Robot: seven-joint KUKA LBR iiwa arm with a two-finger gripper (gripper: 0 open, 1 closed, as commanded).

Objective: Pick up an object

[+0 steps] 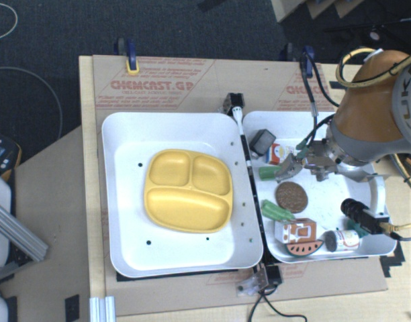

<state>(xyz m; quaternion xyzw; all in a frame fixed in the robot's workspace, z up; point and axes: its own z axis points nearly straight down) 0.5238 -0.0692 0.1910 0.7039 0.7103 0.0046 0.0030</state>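
1. The gripper (291,167) hangs low over the right bin (383,247), its tip just beside a green piece (268,173); whether it is released or clenched cannot be told from here.
2. Below it lie a brown round disc (291,196), a second green item (278,212) and a small printed carton (299,231).
3. A dark grey block (262,141) sits near the bin's upper left corner.
4. The left bin (118,180) on the desk (158,79) holds a yellow divided plate (188,190).

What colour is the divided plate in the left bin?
Yellow; the divided plate shows best in the camera view.
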